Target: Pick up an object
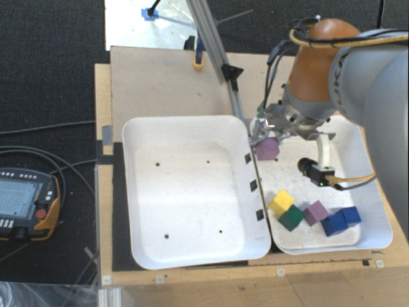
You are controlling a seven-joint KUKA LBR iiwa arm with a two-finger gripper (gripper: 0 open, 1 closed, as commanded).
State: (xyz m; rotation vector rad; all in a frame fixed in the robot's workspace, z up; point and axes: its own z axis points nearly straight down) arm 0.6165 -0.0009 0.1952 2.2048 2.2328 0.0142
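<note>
Nearest the camera, along the front of the right bin (377, 232), a cluster of small blocks is seen lying close together: a yellow cube (281, 203) touching a green cube (292, 218), a pale purple cube (315, 212) beside them, and two blue cubes (340, 220) pressed against each other. All are matte, hard-edged pieces on smooth white plastic. The left bin (192, 190), shallow with rounded corners, is marked by a few dark dots on its floor. Farther back, at the rear left of the right bin by the shared rim, a purple block (267, 149) is found directly beneath the gripper (264, 135), and it appears to be pinched at its upper part by narrowly parted fingers, though the contact is partly hidden by the metal wrist. The step in hand is judged to be the grasp or the start of the lift. A straight, steady rise is called for next, clear of the bin wall, with the grip kept firm. Behind, the grey arm with its orange band (316, 59) is seen.
</note>
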